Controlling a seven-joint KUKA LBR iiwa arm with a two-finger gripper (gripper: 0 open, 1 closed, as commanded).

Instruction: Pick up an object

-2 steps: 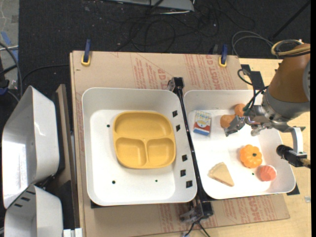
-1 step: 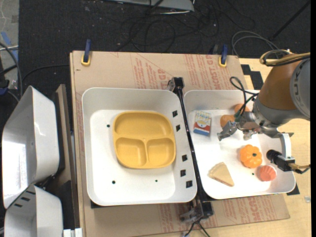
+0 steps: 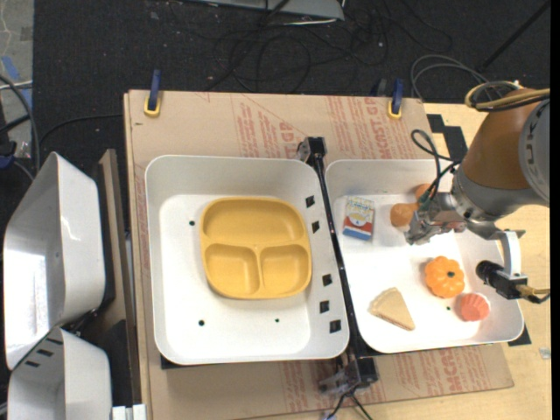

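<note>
The right bin holds several small items. A small blue and white carton lies at its back left. A tan round piece sits just right of the carton. An orange pumpkin-shaped toy rests mid-bin, a pale wedge lies near the front, and a pink-red piece sits at the front right. My gripper hangs low over the bin, right beside the tan piece and just above-left of the pumpkin. The wrist hides its fingertips.
The left bin holds a yellow divided tray. A black divider strip runs between the bins. White containers stand off the bench at the left. Cables lie on the dark floor behind.
</note>
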